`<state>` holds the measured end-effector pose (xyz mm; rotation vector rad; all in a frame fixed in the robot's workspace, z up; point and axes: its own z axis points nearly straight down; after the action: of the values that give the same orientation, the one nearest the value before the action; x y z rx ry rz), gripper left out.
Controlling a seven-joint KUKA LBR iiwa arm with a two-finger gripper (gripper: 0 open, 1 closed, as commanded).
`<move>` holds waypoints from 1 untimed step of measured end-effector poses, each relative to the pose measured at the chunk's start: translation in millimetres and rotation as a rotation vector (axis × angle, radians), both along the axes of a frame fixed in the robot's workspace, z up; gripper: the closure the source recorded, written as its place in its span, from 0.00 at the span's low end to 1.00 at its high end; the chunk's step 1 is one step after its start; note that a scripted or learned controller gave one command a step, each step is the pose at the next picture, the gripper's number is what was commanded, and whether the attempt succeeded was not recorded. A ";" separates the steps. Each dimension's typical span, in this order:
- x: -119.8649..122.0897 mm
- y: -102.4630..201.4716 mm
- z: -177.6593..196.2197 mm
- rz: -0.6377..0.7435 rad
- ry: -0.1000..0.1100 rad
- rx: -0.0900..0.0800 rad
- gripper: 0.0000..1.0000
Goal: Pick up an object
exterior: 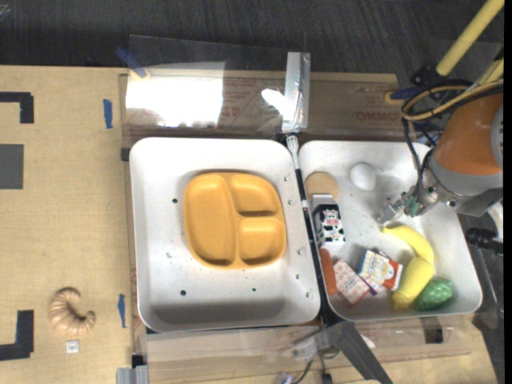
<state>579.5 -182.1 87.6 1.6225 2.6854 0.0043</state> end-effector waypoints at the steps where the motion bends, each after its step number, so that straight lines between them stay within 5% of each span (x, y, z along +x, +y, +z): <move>1: -86.4 -43.5 1.2 0.137 0.009 0.000 1.00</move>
<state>493.2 -225.6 88.8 1.4383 2.7970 -0.0025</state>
